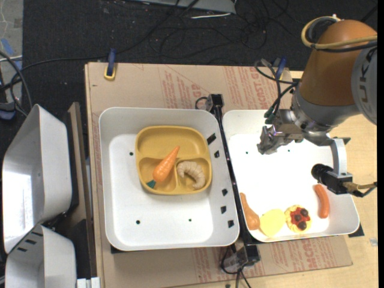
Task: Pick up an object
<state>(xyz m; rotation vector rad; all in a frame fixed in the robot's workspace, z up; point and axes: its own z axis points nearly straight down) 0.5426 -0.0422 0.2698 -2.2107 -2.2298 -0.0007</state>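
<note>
My gripper (pixel 268 143) hangs over the upper middle of the right bin (pixel 282 179), with nothing visible under or between it. Along that bin's front lie an orange drumstick-shaped piece (pixel 249 212), a yellow round slice (pixel 272 222), a small pizza-like piece with dark toppings (pixel 297 218) and a red sausage (pixel 323 201). In the left bin (pixel 120 161) stands a yellow divided plate (pixel 174 138) holding a carrot (pixel 166 164) and a pale shrimp (pixel 193 173).
A black cylindrical part (pixel 327 177) on a white bracket sticks out over the right bin's right side. Cables run along the divider between the bins and behind the bench. White boxes stand off the bench at left.
</note>
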